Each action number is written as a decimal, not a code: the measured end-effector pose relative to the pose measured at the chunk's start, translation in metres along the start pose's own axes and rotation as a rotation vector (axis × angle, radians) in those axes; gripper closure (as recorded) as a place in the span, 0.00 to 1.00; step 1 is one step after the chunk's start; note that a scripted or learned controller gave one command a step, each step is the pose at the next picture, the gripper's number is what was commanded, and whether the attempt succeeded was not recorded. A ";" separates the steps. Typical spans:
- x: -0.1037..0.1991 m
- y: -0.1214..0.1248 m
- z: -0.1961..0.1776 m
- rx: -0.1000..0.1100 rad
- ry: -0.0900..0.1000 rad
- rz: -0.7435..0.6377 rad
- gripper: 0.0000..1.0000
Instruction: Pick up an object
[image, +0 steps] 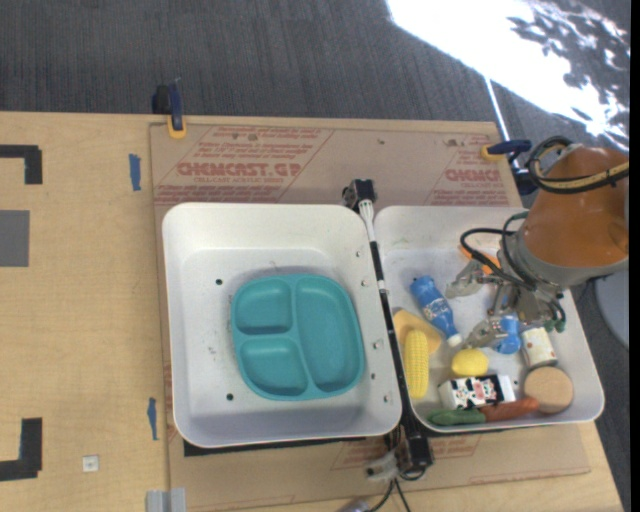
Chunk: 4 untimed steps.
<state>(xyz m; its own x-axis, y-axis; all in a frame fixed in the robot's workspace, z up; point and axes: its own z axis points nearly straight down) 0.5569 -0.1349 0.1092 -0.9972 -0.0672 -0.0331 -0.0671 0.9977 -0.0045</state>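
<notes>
Low in the right bin (590, 395), at the frame's right, the gripper (508, 318) hangs among the toys beside a blue bottle (433, 303), its grip impossible to judge, so the pick looks begun but nothing visibly lifted.

One fixed camera looks down at a slant on both white bins (190, 330); arm (575, 220) enters right.

A teal tray (297, 336) lies in the left bin (190, 300). Right of that bin, the gripper (505, 318) hangs low over toys: a blue bottle (433, 305), corn (414, 362), a yellow ball (469, 362).
</notes>
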 end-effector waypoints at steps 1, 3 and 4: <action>-0.045 0.023 -0.010 -0.003 0.028 0.128 0.00; -0.083 -0.029 0.014 -0.006 0.018 -0.090 1.00; -0.110 -0.017 0.026 -0.010 0.023 -0.383 1.00</action>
<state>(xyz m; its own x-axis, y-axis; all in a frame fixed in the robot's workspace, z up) 0.6682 -0.1448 0.0865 -0.9005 -0.4349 -0.0080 -0.4349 0.9005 -0.0025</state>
